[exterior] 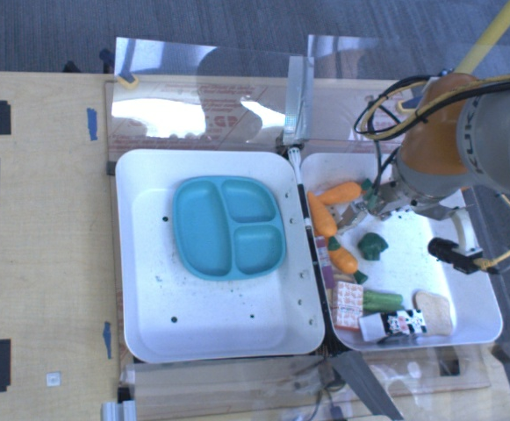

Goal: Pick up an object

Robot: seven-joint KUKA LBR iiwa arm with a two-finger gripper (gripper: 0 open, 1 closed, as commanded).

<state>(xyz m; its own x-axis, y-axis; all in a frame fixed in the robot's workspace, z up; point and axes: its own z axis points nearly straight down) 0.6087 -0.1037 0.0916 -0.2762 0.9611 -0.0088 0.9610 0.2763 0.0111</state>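
Carrots [327, 207] crowd the right bin's [478, 310] left wall beneath the hand [367, 202]; whether its grip is apart or together, I cannot tell. Descending there risks jamming against wall or neighbours.

Left bin [140, 261] holds a divided plate [229, 226] near centre. Right bin [474, 301] at three o'clock holds toy foods [342, 257] along its nine o'clock wall.

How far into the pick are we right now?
Done: the arm has reached into the right bin, with the gripper low among the carrots. In hand: nothing visibly held. Left: grasp and lift. The broccoli and bread lie untouched, and the blue plate sits in the left bin.
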